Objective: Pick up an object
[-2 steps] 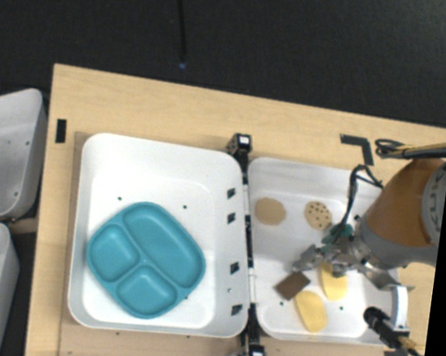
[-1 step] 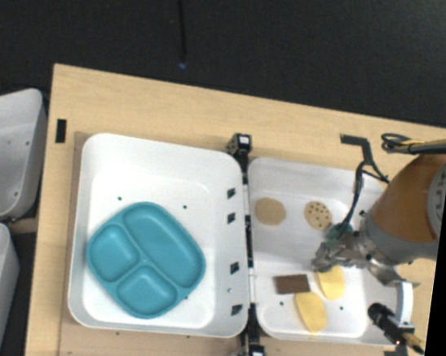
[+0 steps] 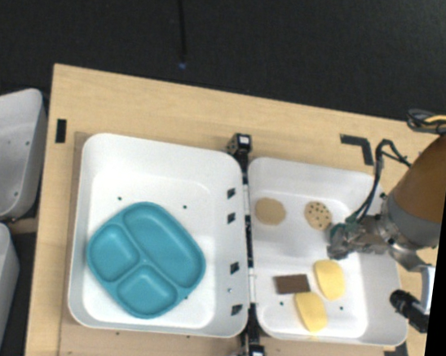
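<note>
The right bin (image 3: 288,182) holds several small items: a round tan disc (image 3: 269,212), a speckled cookie (image 3: 316,213), a brown rectangular piece (image 3: 291,285) and two yellow pieces (image 3: 329,278) (image 3: 311,311). My gripper (image 3: 339,243) hangs low over the right bin, just above the upper yellow piece and to the right of the cookie. Nothing shows between the gripper and the items.
The left bin (image 3: 102,156) carries a blue three-compartment tray (image 3: 145,259). A row of black clips runs along the divider between the bins (image 3: 242,217). The arm's orange band (image 3: 427,177) looms over the right bin's far right side.
</note>
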You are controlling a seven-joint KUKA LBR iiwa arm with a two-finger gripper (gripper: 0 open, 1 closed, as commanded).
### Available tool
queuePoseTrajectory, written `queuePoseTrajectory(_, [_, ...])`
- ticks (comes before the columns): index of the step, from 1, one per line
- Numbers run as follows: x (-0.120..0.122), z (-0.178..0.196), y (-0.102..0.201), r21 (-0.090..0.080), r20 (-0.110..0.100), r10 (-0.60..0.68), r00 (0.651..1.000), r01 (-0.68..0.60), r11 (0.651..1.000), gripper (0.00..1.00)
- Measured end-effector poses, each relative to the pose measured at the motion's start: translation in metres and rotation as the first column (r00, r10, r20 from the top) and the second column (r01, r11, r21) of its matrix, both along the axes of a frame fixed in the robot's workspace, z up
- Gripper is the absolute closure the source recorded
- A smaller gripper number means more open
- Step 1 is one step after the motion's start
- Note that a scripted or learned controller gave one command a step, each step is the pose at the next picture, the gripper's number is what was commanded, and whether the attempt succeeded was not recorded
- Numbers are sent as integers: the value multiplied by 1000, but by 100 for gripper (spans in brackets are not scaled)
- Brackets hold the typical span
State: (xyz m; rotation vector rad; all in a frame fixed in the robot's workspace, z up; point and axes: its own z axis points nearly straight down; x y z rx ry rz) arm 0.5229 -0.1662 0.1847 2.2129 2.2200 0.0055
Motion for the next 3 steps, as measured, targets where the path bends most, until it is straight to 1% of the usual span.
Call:
queuePoseTrajectory(1, [2, 47, -1, 0, 0, 0, 1000, 0, 1000, 100])
queuePoseTrajectory(2, [10, 55, 46, 3, -3, 5, 1000, -5, 1000, 100])
queuePoseTrajectory(3, [29, 51, 106, 3, -5, 6, 1000, -6, 1000, 100])
